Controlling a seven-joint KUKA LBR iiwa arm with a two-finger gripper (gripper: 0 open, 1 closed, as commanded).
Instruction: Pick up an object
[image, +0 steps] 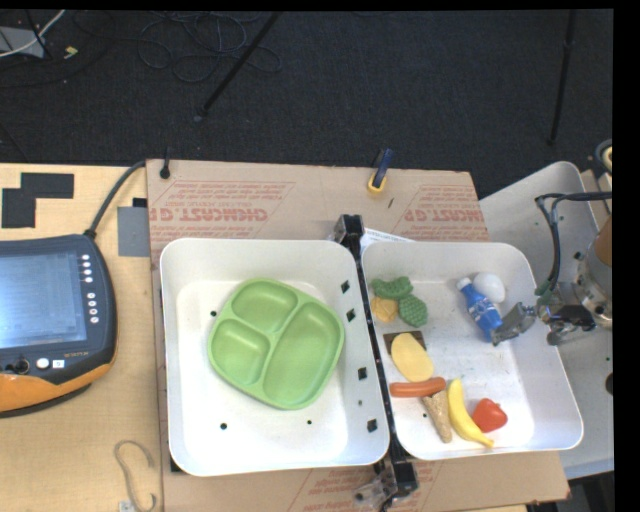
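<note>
My jaws (520, 325) hang over the right edge of the right bin (545, 415), close beside the blue bottle (483, 306), nothing between them. That bin also holds a green leafy piece (400, 298), a yellow slab (410, 355), a red sausage (416, 387), a banana (463, 414) and a red pepper (489, 414) toward its near side. The left bin (190, 420) carries a green divided plate (276, 341). Left on the counter (60, 420) sits a control pendant (50, 320).
</note>
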